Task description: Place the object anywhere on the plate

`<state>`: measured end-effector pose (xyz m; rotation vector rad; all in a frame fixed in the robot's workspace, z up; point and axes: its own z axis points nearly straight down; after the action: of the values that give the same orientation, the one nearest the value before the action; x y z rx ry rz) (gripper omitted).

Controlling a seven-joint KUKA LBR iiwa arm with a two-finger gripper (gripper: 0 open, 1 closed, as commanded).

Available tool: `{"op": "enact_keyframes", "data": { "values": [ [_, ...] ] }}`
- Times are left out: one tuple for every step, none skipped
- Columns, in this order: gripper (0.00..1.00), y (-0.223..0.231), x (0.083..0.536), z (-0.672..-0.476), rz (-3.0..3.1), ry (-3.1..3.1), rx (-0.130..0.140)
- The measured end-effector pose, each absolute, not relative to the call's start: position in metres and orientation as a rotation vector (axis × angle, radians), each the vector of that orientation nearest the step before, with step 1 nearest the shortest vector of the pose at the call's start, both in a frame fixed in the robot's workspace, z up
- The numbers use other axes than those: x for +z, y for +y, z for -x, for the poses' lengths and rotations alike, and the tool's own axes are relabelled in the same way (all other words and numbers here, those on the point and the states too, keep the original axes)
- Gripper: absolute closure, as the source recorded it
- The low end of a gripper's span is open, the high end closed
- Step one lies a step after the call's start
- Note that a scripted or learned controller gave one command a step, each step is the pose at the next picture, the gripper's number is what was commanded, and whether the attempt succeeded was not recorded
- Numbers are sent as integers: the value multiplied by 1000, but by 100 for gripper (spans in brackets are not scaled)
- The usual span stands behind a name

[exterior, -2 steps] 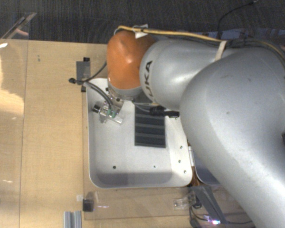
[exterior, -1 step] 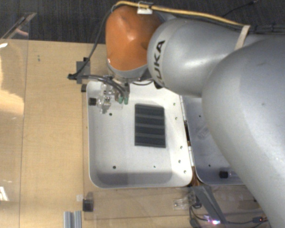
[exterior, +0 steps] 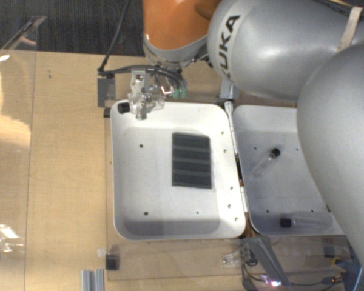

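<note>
A dark grey ribbed plate (exterior: 191, 160) lies in the middle of the left white bin (exterior: 133, 187). In the right bin (exterior: 255, 126) a clear tube with a black cap (exterior: 267, 160) lies tilted near the centre. A second clear capped tube (exterior: 300, 222) lies along that bin's front wall. My gripper (exterior: 142, 107) hangs over the far left corner of the left bin, well away from the plate and both tubes. I see nothing in it.
The large grey arm (exterior: 291, 41) covers the upper right of the view and part of the right bin. A small black block (exterior: 112, 261) and metal fittings (exterior: 92, 279) sit on the wooden bench in front of the left bin.
</note>
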<state>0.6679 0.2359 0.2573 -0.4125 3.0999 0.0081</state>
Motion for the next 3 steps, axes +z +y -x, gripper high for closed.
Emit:
{"op": "enact_keyframes", "data": {
  "values": [
    [100,236,314,-670,-309,3114,10],
    [100,236,286,-661,185,3126,7],
    [100,236,332,-670,-415,3102,10]
  ]
}}
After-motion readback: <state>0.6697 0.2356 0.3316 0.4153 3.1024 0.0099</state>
